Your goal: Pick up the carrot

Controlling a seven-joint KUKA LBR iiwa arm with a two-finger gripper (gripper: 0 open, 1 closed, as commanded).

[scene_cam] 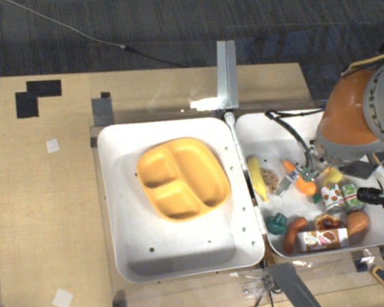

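Note:
The carrot [291, 168] is a small orange piece in the middle of the right bin [271, 131], and its thicker orange end [307, 187] shows lower right. My gripper [298, 177] hangs directly over it, reaching in from the right under the arm's orange band [348, 116]. The gripper body covers the carrot's middle. I cannot make out whether the carrot is gripped or only lies beneath.
Around the carrot lie a yellow banana [256, 177], a cookie [270, 176], a teal toy [276, 224], a brown sausage [294, 232], a printed box [327, 237] and a strawberry carton [333, 196]. The left bin [130, 244] holds a yellow divided plate [181, 178].

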